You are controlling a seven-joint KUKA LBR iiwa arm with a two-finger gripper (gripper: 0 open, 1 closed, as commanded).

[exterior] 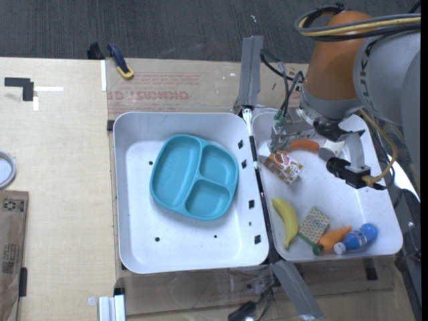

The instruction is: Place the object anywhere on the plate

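Jaws' state unclear — low in right bin (394, 236) near its far-left corner, divided blue plate (194, 176) well apart.

The grey arm with its orange band (348, 39) is being cut off by the right and top edges of the frame. The far corner of the right shallow white bin (374, 199) is being covered by that arm. The gripper (284, 129) is being seen too small for its fingers to be judged. A round silvery ring (4, 170) and a brown cardboard piece (12, 246) are being cropped by the left edge.
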